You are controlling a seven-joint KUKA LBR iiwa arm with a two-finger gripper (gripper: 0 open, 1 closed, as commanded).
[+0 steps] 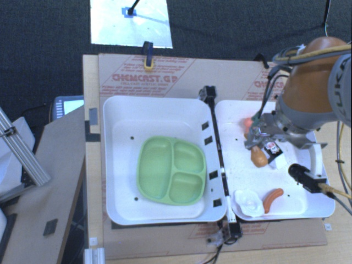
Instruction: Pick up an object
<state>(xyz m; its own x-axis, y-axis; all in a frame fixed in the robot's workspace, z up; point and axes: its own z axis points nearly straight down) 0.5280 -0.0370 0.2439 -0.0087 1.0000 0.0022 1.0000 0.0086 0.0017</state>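
My gripper (254,141) hangs low over the upper middle of the right bin (231,147). An orange-brown rounded object (258,158) lies directly below it and looks to be touching it; the grip itself is hidden. A small pink-red object (248,123) sits just behind the gripper. An orange sausage-shaped object (273,199) lies near the bin's front edge, beside a white crumpled object (248,203) in the front left corner.
The left bin (118,147) holds a green divided plate (171,170) at its centre. A black-clipped divider (215,147) runs between the two bins. The arm's bulky orange-banded wrist (313,81) overhangs the right bin's far right side.
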